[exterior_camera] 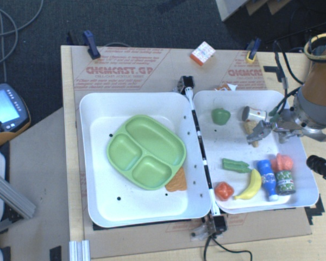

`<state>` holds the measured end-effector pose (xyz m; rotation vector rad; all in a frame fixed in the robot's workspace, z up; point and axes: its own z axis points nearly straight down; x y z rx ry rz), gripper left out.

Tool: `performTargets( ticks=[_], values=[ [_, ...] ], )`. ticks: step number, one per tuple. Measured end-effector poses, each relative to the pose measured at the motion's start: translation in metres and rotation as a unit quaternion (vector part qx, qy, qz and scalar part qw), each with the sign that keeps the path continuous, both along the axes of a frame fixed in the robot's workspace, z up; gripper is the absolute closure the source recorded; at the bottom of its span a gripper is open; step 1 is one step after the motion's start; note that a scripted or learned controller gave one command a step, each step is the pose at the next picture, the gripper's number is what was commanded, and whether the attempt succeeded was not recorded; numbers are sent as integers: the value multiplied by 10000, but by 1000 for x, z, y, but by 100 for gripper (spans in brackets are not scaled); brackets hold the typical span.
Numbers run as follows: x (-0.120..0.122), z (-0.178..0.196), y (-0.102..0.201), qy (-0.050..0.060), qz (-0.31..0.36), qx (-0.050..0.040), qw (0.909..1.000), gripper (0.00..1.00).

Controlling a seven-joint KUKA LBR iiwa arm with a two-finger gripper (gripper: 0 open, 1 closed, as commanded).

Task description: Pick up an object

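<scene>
The arm comes in from the right, and its gripper (256, 136) hangs low over the right bin (236, 98), near the top half. I cannot tell if it is clenched or let go, and I see nothing caught in it. Just beside the tip lies a small silver can (254, 113) on its side. Its long way runs left to right, with the round open end to the left. A pale scrap (250, 127) lies under the tip too, too small to name.

The right bin holds many toys. A green pepper (221, 116) sits up near the top left, well apart from the rest. A long green veggie (236, 166) lies lower down, long way left to right, tipped a bit down at the right. A yellow banana (250, 185) curves up from the bottom, its tip pointing up and right. A red tomato (224, 190) sits just beside its low end. A blue bottle (267, 179) lies with its long way up and down, white cap at the bottom. Next to it is a dark green can (286, 181) with an orange thing (283, 161) above it.

The left bin (95, 124) holds a green tray plate (146, 151) with three parts. An orange piece (177, 182) pokes out from under its lower right edge.

A small orange and white box (202, 53) sits on the bench behind the bins.
</scene>
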<state>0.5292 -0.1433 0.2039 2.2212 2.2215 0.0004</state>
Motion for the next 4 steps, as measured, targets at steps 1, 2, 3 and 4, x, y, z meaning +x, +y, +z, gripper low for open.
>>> performTargets(
  ticks=[1, 2, 3, 4],
  values=[
    [69, -125, -33, -14, 10, -14, 10000, 0],
    [68, -109, -32, -19, -1, -10, 10000, 100],
    [87, -117, 38, -6, 34, 5, 10000, 100],
    [18, -13, 105, -13, 34, 21, 10000, 100]
  ],
)
